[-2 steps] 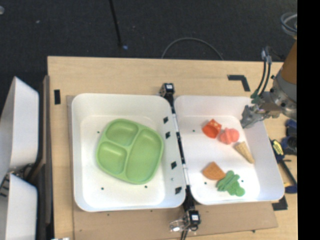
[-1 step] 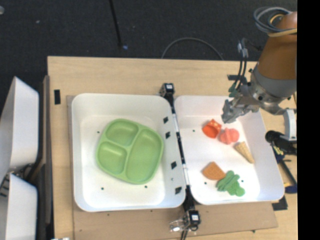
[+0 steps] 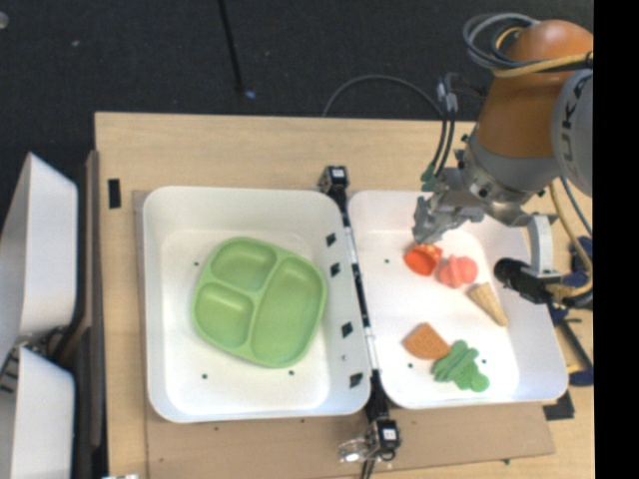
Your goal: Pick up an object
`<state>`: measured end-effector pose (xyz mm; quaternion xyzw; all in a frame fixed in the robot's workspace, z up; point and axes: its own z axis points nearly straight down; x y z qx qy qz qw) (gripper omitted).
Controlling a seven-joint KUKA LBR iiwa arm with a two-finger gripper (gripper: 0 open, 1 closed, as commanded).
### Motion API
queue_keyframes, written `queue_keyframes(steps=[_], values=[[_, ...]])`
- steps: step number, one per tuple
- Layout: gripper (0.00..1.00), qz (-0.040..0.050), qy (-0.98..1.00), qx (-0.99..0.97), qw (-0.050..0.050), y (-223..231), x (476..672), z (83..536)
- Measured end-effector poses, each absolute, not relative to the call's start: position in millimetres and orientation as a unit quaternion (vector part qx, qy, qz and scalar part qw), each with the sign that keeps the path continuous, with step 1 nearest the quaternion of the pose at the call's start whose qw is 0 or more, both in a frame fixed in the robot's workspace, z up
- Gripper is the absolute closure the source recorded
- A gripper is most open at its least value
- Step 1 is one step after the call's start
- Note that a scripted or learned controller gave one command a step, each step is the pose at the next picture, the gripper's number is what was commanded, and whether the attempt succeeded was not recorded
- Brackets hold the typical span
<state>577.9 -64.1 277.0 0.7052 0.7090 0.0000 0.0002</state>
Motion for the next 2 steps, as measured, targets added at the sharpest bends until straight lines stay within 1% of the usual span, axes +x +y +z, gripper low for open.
queue_keyframes(steps=[1, 2], values=[[1.0, 0.0008, 0.71, 0.705, 0.001, -11, 589.1, 280], [1.0, 0.0009, 0.709, 0.705, 0.001, 35, 593.4, 279]])
